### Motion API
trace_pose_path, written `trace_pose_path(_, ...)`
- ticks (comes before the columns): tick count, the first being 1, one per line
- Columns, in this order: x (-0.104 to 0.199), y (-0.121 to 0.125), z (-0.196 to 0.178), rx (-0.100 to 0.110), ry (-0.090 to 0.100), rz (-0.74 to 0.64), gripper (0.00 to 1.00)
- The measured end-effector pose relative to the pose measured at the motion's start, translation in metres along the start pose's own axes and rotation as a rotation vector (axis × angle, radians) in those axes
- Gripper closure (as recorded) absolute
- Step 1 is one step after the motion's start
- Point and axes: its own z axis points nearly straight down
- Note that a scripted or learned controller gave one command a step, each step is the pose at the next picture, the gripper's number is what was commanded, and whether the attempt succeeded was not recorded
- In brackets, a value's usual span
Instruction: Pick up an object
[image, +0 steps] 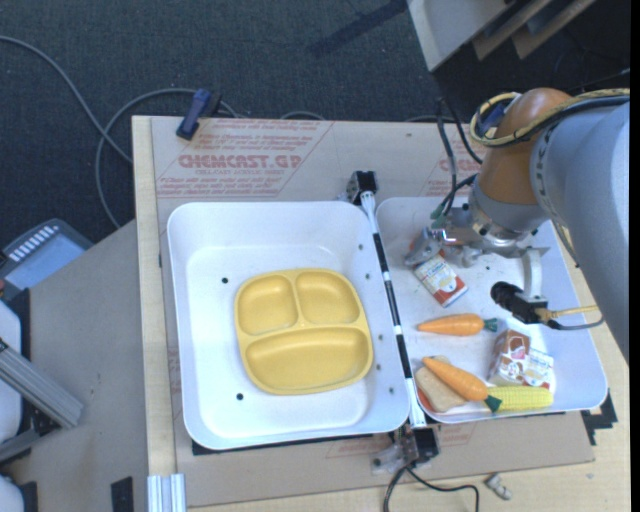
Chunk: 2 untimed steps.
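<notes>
My gripper is low in the upper left part of the right bin, reaching in from the right. A small white and red carton lies just below it, touching or nearly touching it. Lower in the same bin lies an orange carrot. A second carrot rests over a slice of bread near the front edge. A yellow corn cob and a red and white packet sit at the front right.
The left bin holds a yellow divided plate in its middle. A black divider clip stands where the two bins meet at the back. The grey arm covers the right bin's back right corner.
</notes>
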Motion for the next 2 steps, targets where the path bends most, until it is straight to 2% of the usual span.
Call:
trace_pose_path(1, 0.0098, 0.0338, -0.0001, 0.000, 0.000, 0.000, 0.00)
trace_pose_path(2, 0.0038, 0.0336, 0.0001, 0.000, -0.001, 0.000, 0.00)
